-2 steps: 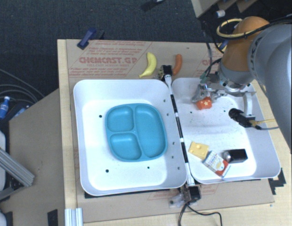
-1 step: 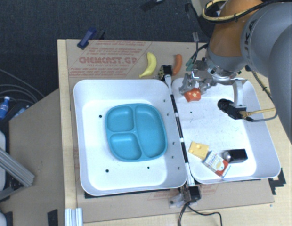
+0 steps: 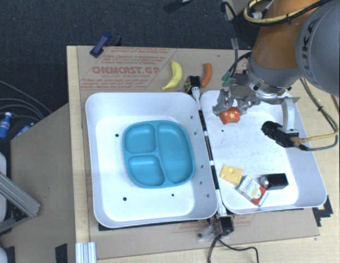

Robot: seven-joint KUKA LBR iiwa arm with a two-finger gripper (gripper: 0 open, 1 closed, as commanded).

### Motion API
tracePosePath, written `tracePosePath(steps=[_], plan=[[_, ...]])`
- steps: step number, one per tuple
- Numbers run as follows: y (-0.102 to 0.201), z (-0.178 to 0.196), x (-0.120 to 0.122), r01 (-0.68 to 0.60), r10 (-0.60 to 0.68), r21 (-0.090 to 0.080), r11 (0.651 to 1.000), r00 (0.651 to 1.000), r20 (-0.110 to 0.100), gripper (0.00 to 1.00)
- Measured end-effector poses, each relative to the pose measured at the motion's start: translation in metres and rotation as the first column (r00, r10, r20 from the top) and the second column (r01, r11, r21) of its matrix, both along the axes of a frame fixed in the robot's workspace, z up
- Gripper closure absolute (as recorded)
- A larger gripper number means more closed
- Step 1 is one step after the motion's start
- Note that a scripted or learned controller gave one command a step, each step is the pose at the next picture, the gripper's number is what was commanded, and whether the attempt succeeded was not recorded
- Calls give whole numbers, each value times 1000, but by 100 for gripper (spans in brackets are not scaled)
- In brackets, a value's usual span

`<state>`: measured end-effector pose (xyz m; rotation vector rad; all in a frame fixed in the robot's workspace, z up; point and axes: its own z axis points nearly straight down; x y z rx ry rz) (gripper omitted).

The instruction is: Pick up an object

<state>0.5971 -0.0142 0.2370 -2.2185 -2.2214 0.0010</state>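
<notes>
Arm (image 3: 285,32) reaches down over right bin's (image 3: 301,163) far-left corner.

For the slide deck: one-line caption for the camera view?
KUKA arm's gripper over the right bin, at an orange-red object; blue divided tray in left bin.

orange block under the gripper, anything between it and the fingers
Nothing visible does. The gripper sits right over the orange block at the far end of the right bin; the cheese wedge and small carton lie well clear.
</notes>
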Motion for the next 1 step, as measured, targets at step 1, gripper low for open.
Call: tracePosePath(steps=[1], plan=[[23, 19, -64, 0, 0, 0, 1000, 1000, -1, 100]])
